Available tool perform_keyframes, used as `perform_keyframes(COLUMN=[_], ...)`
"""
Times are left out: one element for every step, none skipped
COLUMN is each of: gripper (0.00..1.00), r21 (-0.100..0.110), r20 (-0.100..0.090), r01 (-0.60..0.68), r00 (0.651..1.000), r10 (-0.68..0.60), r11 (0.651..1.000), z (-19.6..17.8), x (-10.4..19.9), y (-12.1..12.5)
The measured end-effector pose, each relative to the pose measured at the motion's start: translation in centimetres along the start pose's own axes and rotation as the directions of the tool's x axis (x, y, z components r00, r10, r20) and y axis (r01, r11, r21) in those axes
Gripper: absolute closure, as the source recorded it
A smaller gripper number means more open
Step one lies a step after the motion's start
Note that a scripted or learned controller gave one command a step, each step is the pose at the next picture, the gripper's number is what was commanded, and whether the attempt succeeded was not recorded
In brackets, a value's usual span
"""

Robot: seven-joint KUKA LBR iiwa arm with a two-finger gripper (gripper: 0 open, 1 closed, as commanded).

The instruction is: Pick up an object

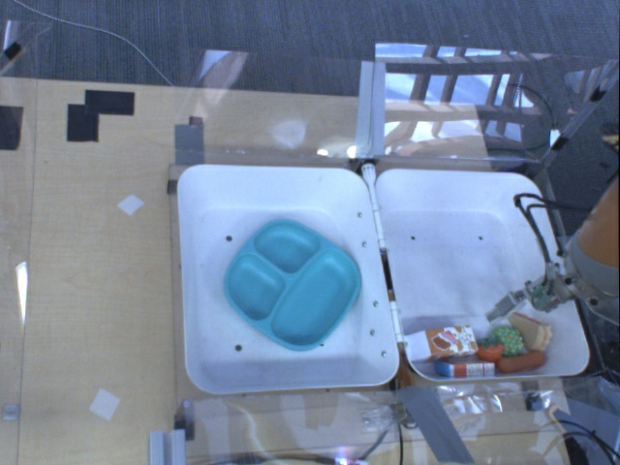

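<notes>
A: Entry, pick attempt. Where is the hand [523,298]?

B: Low over the right bin [455,250], near its right wall, at the front half. The arm [596,250] comes in from the right edge and reaches down and leftward.

A: Targets?

B: A cluster along that bin's front wall: a small carton [451,341] lying on its side, a marker-like stick [465,368] in front of it, a green leafy piece [506,337], a tan piece [533,331], an orange-red carrot-like piece [520,361]. The tan piece is nearest, just beside and below the hand, toward the front. The carrot's long axis runs left-right along the wall (awkward, close to the rim).

A: Hand state?

B: Cannot tell; the tip is small and blurred. Nothing visibly gripped.

A: Left bin [208,260]?

B: Holds a blue divided plate [293,284], well apart from the hand.

A: Judgement?

B: The coming move likely needs a short drop forward onto the tan piece. Crowding there could spoil the grip.
</notes>
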State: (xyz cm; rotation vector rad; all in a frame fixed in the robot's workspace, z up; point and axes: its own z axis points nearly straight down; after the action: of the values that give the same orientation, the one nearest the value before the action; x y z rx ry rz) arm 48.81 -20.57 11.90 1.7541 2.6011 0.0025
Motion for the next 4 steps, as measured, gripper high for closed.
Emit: perform_keyframes(gripper=[0.00, 0.00, 0.00, 1.00], r21=[-0.001, 0.000, -0.005, -0.014], r20=[0.001, 0.000, 0.004, 0.012], r01=[0.070, -0.118, -0.101, -0.101], r00=[0.998, 0.993, 0.995, 0.995], r10=[-0.070, 0.118, 0.101, 0.101], r11=[0.998, 0.993, 0.995, 0.995], z=[-2.6, 1.2, 3.0, 1.7], x=[-0.7, 0.0, 0.6, 0.4], y=[1.5, 0.0, 0.4, 0.7])
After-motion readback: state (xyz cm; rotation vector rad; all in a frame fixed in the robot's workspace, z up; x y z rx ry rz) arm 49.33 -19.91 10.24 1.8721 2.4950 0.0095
